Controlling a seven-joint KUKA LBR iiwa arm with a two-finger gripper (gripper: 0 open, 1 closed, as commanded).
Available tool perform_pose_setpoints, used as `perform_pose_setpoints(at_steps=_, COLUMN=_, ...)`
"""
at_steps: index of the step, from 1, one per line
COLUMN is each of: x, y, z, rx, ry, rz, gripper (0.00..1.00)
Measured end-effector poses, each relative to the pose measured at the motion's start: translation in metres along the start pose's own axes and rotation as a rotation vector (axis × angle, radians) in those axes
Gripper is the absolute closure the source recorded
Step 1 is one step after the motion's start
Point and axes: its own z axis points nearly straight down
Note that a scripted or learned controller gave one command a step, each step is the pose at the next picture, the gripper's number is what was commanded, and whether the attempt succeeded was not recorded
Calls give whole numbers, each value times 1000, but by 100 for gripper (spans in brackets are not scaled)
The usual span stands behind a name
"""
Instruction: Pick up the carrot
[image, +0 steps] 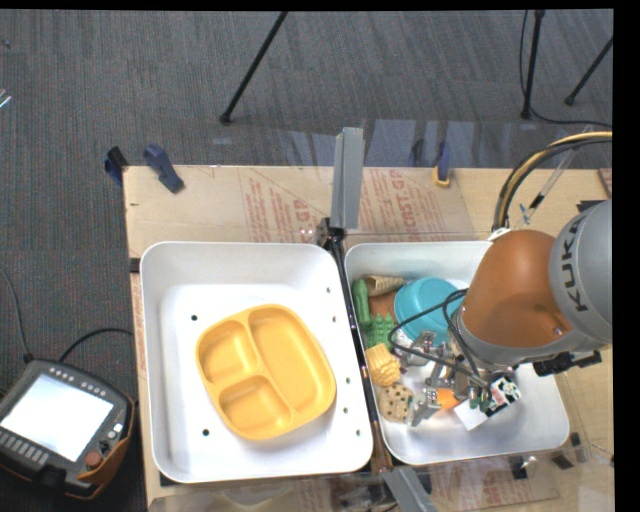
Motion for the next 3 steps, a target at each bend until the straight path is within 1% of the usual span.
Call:
perform_pose_setpoints(at_steps=1, x=-2, y=2, z=-11, rx=0, ry=-5, rz=-5, gripper=100)
perform_pose_setpoints(at_steps=2, x=3, y=81, z=-188, rx=-3, ry=-8, rz=-24, gripper=100)
perform_pose_setpoints(at_steps=3, x=51, y=98, z=-188, rx=-2, ry=7, rz=-566, gripper=100)
